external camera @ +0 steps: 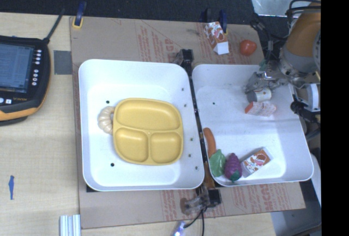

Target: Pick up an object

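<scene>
The gripper (260, 89) is low over the upper part of the right bin (229, 120), directly above and apparently touching a small white-and-red packet (262, 109) on the bin floor; its opening cannot be determined from this angle, and nothing is visibly held. Along the right bin's lower edge lie an orange carrot (209, 141), a green item (217, 163), a purple item (233, 166) and a small carton (256, 162), closely grouped. The left bin (98, 137) holds a yellow divided tray (147, 130) with a beige item (104, 119) against its left side, while a second carton (216, 36) and a red ball (248, 47) sit on the desk (43, 175) beyond the bins.
</scene>
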Robot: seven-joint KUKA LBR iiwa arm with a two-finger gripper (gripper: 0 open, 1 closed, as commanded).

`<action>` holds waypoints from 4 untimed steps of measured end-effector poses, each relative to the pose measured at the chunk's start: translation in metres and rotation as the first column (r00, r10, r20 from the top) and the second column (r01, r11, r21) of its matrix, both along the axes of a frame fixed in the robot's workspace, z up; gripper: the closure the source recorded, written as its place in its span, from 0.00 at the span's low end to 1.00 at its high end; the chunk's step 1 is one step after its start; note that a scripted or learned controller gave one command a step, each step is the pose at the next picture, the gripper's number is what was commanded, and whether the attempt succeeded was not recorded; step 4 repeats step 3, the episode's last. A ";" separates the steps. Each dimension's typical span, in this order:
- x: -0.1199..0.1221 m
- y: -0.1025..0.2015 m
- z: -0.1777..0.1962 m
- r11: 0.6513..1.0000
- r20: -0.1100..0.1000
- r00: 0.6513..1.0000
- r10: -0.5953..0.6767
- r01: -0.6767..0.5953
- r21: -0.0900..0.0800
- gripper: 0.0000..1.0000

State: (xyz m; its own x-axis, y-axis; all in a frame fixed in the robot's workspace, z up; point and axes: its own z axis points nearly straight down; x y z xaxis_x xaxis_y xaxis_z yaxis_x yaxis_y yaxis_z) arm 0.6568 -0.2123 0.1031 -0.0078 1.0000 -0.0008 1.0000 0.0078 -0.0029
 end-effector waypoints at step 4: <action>-0.081 0.184 0.114 1.000 -0.002 1.000 -0.001 0.001 0.000 1.00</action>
